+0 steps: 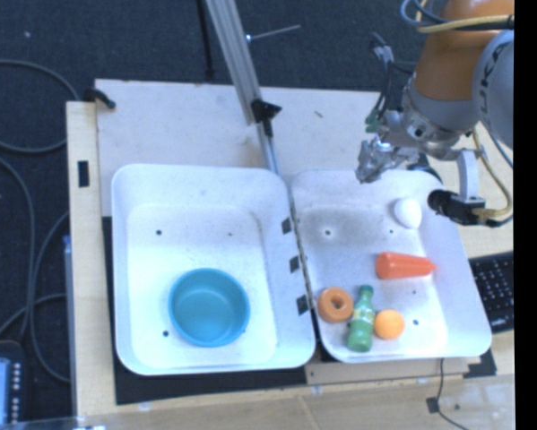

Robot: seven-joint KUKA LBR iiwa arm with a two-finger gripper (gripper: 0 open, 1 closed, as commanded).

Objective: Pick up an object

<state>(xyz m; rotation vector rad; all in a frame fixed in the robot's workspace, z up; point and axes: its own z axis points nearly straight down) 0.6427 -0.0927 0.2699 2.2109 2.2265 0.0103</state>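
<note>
In the right bin [340, 231] lie a white egg [407, 211], an orange carrot [403, 265], an orange ring donut [335, 304], a green bottle [361, 321] and a small orange ball [389, 324]. A blue bowl [209, 306] sits in the left bin [142, 231]. My gripper [372, 165] hangs over the far edge of the right bin, up and to the left of the egg, with nothing visible between its fingers.
A slanted metal post [237, 56] rises from behind the bins, its clamp near the seam between them. A black keyboard [492, 289] lies off the bench's right side. Cables run over the dark floor at left.
</note>
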